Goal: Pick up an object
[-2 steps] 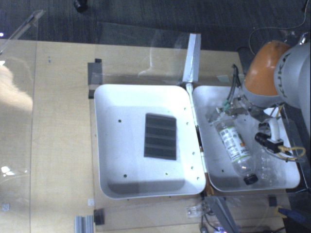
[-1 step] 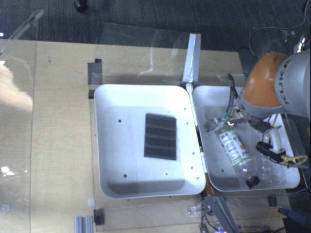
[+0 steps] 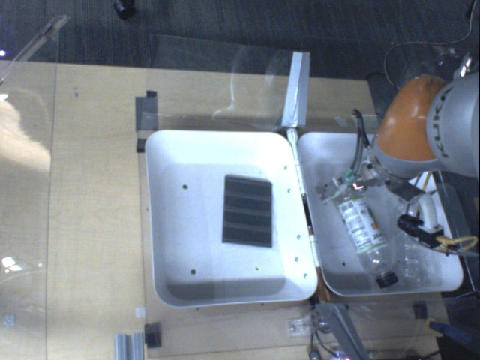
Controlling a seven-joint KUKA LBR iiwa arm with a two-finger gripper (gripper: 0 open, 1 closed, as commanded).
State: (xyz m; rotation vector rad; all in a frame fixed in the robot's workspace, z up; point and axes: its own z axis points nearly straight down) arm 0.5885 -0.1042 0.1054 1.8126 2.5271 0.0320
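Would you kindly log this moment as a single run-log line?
arm: over right bin | claw: at upper end of clear plastic bottle | bottle: lying in right bin | left bin: dark ridged block

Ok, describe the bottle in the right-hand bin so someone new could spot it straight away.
Start from the two white bins; take the right bin, where the grey arm reaches in. The bottle lies on its side on the bin floor, running from just below the gripper toward the near edge. It is clear plastic with a pale label and a black cap, unlike the dark ridged block in the left bin.
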